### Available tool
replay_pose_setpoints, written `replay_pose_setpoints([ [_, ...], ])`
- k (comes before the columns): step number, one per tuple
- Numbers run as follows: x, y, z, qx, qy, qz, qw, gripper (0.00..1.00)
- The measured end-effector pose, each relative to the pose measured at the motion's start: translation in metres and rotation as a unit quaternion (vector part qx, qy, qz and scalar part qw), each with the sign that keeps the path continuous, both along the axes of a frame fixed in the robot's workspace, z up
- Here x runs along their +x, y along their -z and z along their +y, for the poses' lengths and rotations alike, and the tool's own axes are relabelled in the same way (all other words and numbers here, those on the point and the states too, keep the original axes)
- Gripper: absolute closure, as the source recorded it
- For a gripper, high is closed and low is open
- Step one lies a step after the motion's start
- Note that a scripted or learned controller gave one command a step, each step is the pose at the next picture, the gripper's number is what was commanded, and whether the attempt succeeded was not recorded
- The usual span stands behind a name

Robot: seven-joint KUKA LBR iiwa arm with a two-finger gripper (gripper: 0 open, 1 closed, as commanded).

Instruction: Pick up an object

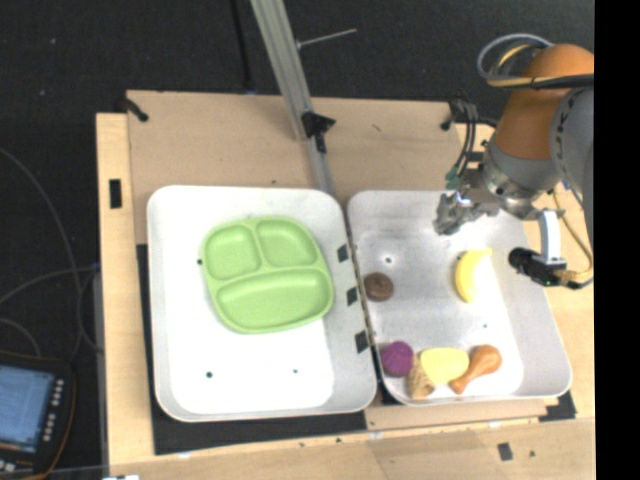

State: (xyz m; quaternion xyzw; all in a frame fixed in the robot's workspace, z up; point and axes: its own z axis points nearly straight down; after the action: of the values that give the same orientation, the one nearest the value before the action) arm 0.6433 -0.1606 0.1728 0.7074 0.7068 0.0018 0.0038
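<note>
Banana [472, 273] lies just below the pincer [447, 218], a touch to its right, nearest pick on offer. The pincer hovers over the right bin [400, 218], nothing between its tips; open or closed, I cannot tell. Brown ball [378, 286] sits down-left of it. Farther below cluster purple ball [397, 357], yellow wedge [440, 365], drumstick [478, 364]. Far left, the green tray [267, 274].

One fixed cam above the bench [230, 138], angled down, far enough back to cover both bins.
</note>
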Motion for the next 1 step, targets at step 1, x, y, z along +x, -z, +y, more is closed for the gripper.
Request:
replay_pose_setpoints([
  [1,0.0072,-0.0643,-0.002,-0.0001,-0.002,-0.001,1.0,1.0],
])
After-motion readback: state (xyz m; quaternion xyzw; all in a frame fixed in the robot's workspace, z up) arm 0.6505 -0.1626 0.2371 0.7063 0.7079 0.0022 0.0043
